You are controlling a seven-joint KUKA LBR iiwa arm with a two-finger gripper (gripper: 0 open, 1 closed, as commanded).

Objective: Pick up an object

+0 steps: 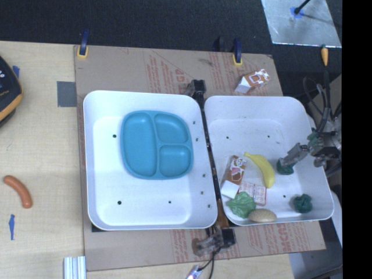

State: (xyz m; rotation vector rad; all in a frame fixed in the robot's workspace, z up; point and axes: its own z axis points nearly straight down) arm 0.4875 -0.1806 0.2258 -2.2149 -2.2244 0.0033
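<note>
Worktop (40, 156): pale wood-grain surface, smooth. Over it lies a brown cardboard sheet (145, 68) with faint red print, held at the far edge by blue and yellow clamps. Beyond the worktop, dark carpet-like floor with a pale grey panel at upper right.

Left bin (99, 214): shallow, white, glossy plastic, rounded corners, small dark holes in the floor. It holds a light blue plate (156, 144), matte, rounded, divided into three compartments.

Right bin (261, 112): same white plastic, touching the left bin along the middle seam. Its things cluster in the near half: a yellow banana (263, 168), curved and smooth; a red and white carton (235, 168) just left of it; a flat white printed packet (253, 192) below the banana; a crinkled green leafy piece (240, 204); a tan oval potato (262, 215) against the near wall; a dark green knobbly lump (302, 203) toward the right corner.

Gripper (288, 163): grey metal, reaching in from the right, low over a dark teal lump (284, 168) just right of the banana. Cannot tell whether it is apart or closed.

Outside the bins: a small orange and white carton (253, 81) on the cardboard; an orange sausage (19, 191) on the bare wood at left.
</note>
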